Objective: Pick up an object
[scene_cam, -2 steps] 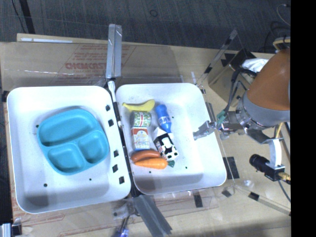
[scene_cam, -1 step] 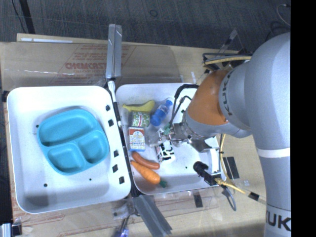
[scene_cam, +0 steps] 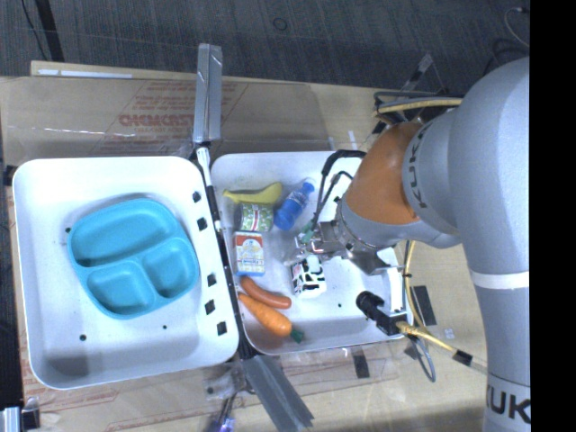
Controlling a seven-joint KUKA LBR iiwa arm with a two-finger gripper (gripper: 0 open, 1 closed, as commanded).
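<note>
Right bin (scene_cam: 270, 162): one banana (scene_cam: 255, 193), one bottle (scene_cam: 294, 204), two carrots (scene_cam: 267, 303), hand (scene_cam: 310, 257) grip unclear.

The gripper's (scene_cam: 315, 252) fingers are too small and cluttered to read; the arm (scene_cam: 468, 178) hides the right bin's (scene_cam: 270, 165) far side behind it; labels on the cartons (scene_cam: 251, 252) beside it blur.

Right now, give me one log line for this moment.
gripper: over right bin, above cow toy | grasp: unclear | left bin: blue tray
</note>
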